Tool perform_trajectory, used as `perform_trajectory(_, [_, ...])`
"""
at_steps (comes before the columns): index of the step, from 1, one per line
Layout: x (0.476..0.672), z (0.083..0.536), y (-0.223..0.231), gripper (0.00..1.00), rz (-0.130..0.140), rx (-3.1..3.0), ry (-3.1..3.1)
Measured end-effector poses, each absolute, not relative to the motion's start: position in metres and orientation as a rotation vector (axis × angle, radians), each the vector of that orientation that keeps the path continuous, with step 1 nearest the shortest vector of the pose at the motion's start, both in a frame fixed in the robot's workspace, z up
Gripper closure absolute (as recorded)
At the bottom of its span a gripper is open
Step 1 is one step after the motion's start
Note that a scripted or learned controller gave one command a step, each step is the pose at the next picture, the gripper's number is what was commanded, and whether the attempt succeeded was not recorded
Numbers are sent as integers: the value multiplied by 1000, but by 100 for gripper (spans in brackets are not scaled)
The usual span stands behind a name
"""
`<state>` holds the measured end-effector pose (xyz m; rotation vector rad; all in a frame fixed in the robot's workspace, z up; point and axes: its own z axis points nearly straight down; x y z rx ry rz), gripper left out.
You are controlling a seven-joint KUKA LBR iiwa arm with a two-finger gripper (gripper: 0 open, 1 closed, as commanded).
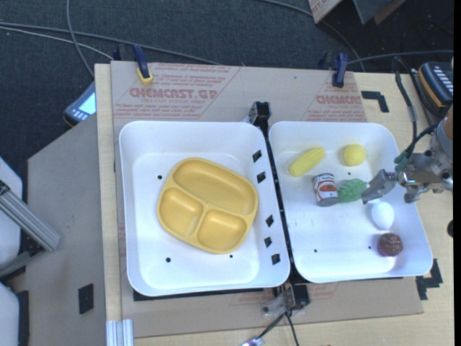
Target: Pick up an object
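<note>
The pincer (pixel 383 184) reaches in over the right bin (pixel 338 262) from the right, its grey finger slanting down toward the middle of that bin. From where I stand I can't tell how far apart it is, and nothing shows clamped in it.

Closest to its tip is the green leafy piece (pixel 352 190), just to the left and nearly touching. Pressed against the far side of that green piece lies a small can (pixel 325 189) with a red and white label, tipped on its side. Right below the pincer sits a white egg (pixel 381 214), just beside the tip but apart from it. Further down past the egg, near the bin's lower right corner, is a dark reddish-brown round thing (pixel 390 244), maybe a fig or a plum; hard to say. Up and to the left of the pincer rests a yellow corn cob (pixel 307 161), lying at a slant, and just right of it a small yellow lemon-like ball (pixel 354 154), above the tip.

Well off to the pincer's left, across the black divider between the bins, the left bin (pixel 140 215) holds a yellow divided plate (pixel 207 204) with three compartments, sitting about in its middle. Both bins rest on a brown board (pixel 216 89) printed with red lettering, held at the back by two clamps (pixel 142 65).
</note>
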<state>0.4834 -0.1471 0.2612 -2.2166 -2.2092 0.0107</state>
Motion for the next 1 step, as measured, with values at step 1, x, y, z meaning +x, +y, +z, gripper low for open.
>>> perform_trajectory(1, [486,267,-147,0,0,-2220,-2220])
